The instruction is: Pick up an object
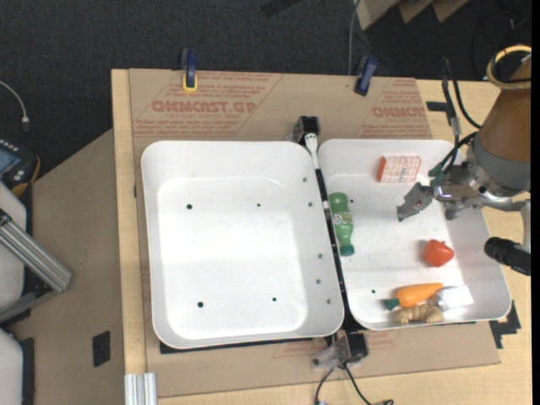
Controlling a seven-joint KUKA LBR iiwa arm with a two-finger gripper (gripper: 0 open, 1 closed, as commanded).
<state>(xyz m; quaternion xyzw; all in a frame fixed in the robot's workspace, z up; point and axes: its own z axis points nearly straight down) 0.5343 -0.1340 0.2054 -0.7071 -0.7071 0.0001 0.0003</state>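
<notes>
Gripper (419, 201) — jaws spread, nothing between them — hovers over right bin (371, 306). Below it, near the bin's right edge: red object (437, 252). Green bottle (341, 222) lies along left edge.

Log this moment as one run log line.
gripper: above right bin, holding nothing | nearest: pink box | red object, green bottle: untouched

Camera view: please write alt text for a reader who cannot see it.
A grey arm's two-finger gripper hangs over the right white bin, which holds a green bottle, a red round toy, an orange carrot and a pink-and-white box.
</notes>
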